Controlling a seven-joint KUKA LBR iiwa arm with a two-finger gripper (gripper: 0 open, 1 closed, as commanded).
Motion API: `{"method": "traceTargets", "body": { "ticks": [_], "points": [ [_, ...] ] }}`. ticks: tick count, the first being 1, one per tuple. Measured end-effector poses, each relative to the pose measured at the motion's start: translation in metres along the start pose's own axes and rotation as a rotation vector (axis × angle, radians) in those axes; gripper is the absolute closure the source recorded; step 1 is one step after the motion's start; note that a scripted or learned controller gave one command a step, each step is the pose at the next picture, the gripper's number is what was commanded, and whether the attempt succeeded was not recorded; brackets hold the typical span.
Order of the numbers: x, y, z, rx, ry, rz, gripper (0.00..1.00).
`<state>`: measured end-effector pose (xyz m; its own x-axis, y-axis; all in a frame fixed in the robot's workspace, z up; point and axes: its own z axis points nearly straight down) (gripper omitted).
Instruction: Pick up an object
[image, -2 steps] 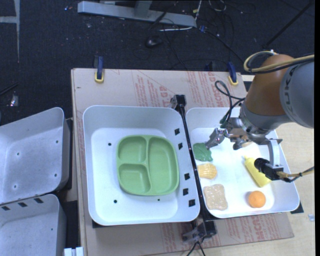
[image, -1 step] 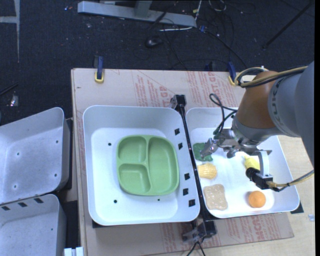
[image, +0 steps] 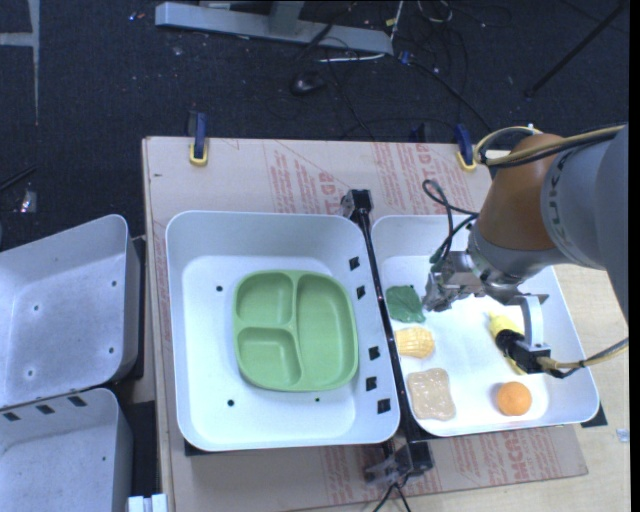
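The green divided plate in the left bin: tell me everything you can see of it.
The green divided plate is pale green, looks like smooth plastic, and has a rounded rectangular outline with three compartments: one long one on the right side and two smaller ones on the left. It lies flat and slightly rotated on the floor of the left bin, near its middle. Nothing sits in its compartments, and it lies apart from the bin's walls.

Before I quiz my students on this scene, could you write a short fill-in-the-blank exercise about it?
1. The divided plate in the left bin is ____ in colour.
2. The plate has ____ compartments.
3. The round orange fruit lies in the ____ bin.
4. The gripper is beside the dark ____ object.

Answers: green; three; right; green
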<state>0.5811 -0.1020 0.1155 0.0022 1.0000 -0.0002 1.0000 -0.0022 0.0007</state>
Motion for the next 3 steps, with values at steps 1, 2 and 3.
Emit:
{"method": "traceTargets", "body": {
  "ticks": [1, 2, 3],
  "points": [
    [0.006, 0.006, -0.061, -0.006, -0.001, -0.005, 1.0],
    [0.006, 0.007, -0.099, -0.004, -0.001, -0.005, 1.0],
    [0.058, 0.017, -0.111, -0.002, 0.002, -0.01, 1.0]
  ]
}}
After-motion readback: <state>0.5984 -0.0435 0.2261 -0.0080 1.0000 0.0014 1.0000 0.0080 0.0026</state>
